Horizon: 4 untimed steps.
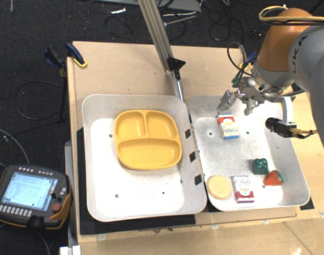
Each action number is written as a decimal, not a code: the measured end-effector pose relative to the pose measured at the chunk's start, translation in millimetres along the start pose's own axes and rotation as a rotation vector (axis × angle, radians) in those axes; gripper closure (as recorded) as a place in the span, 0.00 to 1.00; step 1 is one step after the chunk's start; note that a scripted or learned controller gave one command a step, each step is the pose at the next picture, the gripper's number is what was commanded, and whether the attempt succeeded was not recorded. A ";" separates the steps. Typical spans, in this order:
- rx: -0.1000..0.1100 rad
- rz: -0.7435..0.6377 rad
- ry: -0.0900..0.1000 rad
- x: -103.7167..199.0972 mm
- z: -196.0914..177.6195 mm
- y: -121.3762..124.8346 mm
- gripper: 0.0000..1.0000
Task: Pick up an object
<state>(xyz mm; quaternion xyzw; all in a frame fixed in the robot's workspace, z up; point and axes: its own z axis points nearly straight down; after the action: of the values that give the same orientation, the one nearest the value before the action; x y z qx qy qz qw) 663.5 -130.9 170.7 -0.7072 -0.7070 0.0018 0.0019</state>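
In the right bin (289, 195) lie a small white carton with red and blue print (228, 126), a green toy pepper (260, 166), a red toy pepper (273, 178), a round tan disc (219, 187) and a red-and-white box (243, 188). My gripper (237, 103) hangs over the bin's far end, just above and behind the white carton. Its two fingers stand apart with nothing between them.
The left bin (98, 195) holds a yellow divided tray (147, 139). A metal pole (158, 31) slants down to the gap between the bins. A teach pendant (29, 194) lies on the floor at the left. Cables cover the floor behind the bench.
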 end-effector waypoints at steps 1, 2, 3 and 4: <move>0.001 0.000 0.000 0.3 63.8 -4.4 0.00; -0.008 0.000 -0.001 0.2 48.7 -2.2 1.00; -0.010 0.001 -0.001 -5.4 -4.6 -10.0 1.00; -0.014 -0.003 -0.002 -4.9 -68.4 -4.1 1.00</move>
<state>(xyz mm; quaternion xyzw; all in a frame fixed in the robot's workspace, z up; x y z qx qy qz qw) 659.8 -135.8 239.2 -0.7062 -0.7080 -0.0023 -0.0037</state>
